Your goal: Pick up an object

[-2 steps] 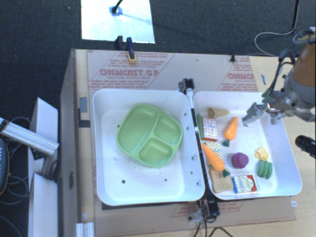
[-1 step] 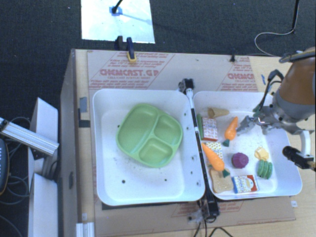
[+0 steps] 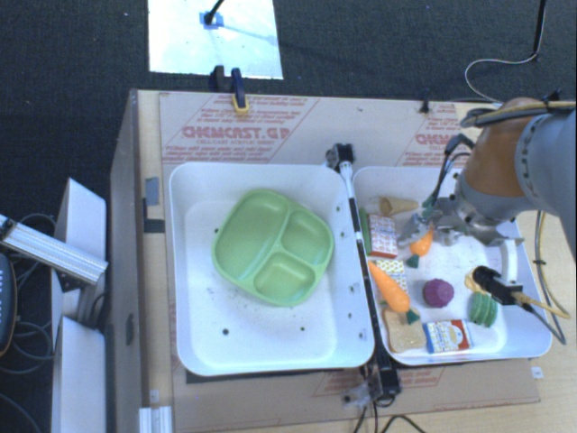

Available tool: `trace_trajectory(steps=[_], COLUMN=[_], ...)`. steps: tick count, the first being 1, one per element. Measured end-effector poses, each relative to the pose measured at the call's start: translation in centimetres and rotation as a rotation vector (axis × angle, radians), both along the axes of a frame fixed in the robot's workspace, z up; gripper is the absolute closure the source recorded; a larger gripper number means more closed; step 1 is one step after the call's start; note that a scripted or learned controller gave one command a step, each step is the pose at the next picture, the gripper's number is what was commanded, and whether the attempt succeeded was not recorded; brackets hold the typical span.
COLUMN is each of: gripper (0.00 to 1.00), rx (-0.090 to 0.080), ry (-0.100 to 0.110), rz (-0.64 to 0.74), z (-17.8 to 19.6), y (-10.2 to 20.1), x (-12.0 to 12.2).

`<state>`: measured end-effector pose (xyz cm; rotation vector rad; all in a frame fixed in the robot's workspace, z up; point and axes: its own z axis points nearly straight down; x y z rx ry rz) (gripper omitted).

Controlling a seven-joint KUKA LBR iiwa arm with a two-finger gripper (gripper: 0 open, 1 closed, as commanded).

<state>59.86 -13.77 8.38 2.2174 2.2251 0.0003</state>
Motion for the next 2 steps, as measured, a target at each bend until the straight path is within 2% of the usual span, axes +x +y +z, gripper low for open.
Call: trace_trajectory(steps=[1, 2], gripper=[1.00, 1.00], rx=[-0.001, 0.001], ry=[-0.004, -0.003], rz=[0.001, 0.001], z=[1.1, 10.1], y=[-0.1, 10.0], x=[0.1, 0.8])
